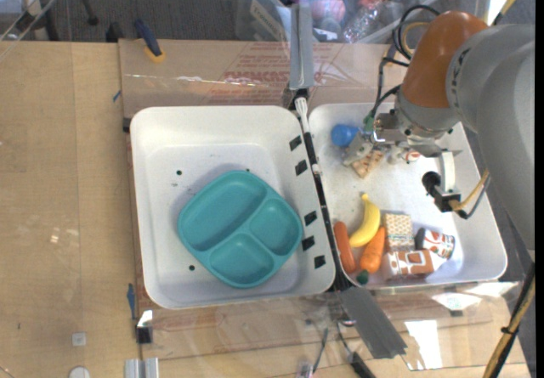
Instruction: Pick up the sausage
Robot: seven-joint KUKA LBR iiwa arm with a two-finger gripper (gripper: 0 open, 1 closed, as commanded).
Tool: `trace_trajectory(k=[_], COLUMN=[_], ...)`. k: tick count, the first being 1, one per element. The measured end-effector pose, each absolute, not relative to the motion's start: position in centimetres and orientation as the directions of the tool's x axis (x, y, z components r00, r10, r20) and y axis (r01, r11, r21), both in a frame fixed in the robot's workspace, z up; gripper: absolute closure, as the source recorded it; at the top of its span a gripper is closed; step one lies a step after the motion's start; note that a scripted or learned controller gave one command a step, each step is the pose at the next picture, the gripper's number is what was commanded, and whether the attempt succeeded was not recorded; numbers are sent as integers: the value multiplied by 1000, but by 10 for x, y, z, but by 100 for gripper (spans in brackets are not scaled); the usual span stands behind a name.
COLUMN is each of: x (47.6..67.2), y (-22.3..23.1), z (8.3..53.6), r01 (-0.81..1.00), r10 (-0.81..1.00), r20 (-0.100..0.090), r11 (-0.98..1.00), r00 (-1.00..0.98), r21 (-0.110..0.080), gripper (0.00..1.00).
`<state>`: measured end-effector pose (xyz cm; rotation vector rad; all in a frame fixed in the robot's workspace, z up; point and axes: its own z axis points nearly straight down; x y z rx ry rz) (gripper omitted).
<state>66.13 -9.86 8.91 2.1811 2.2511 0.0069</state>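
While hovering gripper [387, 145] near right bin's [486, 228] back edge, openness impossible to tell, aim for sausage [342, 246] against left wall near front corner; descend parallel to wall, clear of banana [367, 223].

Grey arm [501, 79] with orange band [442, 58], black cables [408, 28] at wrist.

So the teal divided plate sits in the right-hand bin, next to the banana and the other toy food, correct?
Not quite. The camera view shows the teal divided plate lying in the left bin, by itself. The banana and the other toy food are in the right bin, where the arm is reaching.
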Motion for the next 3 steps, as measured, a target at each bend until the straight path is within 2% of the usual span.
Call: trace_trajectory(k=[1,2,3], x=[587,489,486], y=[-44,-75,-98], z=[184,183,90], r01=[985,973,964], r10=[985,973,964], r20=[1,0,3], r11=[-170,-231,-265], r00=[170,231,265], r21=[-4,-4,20], gripper=[0,0,0])
